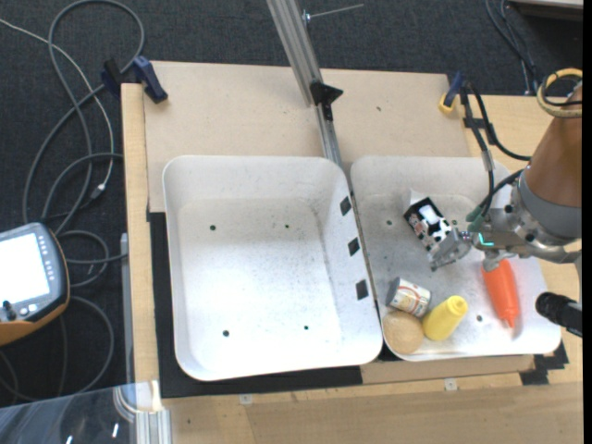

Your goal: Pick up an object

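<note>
Black-white box [425, 218] beside jaws [448, 251] (grip seemingly unclear), right bin [388, 178].

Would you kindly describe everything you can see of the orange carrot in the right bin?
The carrot is a bright orange, smooth, plastic-looking toy, tapering toward its lower end. It lies flat on the floor of the right bin, near the right wall, pointing roughly toward the near edge. Its upper end sits just below the gripper; whether they touch is unclear.

robotics lab | test bench w/ white bins [185, 192] | cables [83, 165] | teach pendant [28, 280]
</note>
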You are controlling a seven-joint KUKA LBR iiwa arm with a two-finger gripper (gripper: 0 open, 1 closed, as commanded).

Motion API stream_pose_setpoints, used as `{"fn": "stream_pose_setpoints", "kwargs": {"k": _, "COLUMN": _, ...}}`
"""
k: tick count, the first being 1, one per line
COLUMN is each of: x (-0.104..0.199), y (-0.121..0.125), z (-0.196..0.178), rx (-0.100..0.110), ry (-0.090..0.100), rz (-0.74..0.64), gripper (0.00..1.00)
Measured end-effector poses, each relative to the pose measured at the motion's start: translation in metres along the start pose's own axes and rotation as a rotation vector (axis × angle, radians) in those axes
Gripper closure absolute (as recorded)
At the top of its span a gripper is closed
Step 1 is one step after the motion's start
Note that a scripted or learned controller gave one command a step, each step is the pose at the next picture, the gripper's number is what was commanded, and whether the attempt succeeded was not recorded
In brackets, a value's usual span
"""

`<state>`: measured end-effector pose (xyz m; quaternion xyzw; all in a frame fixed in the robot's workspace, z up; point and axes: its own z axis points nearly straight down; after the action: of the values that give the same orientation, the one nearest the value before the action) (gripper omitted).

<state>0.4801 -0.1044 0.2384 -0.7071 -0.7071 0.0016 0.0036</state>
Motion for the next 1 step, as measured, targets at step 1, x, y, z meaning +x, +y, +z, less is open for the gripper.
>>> {"fn": "stream_pose_setpoints", "kwargs": {"k": 1, "x": -0.0001, "y": 0.0009, "z": -0.002, "rx": -0.006, "ry": -0.001, "rz": 0.0, "gripper": 0.0}}
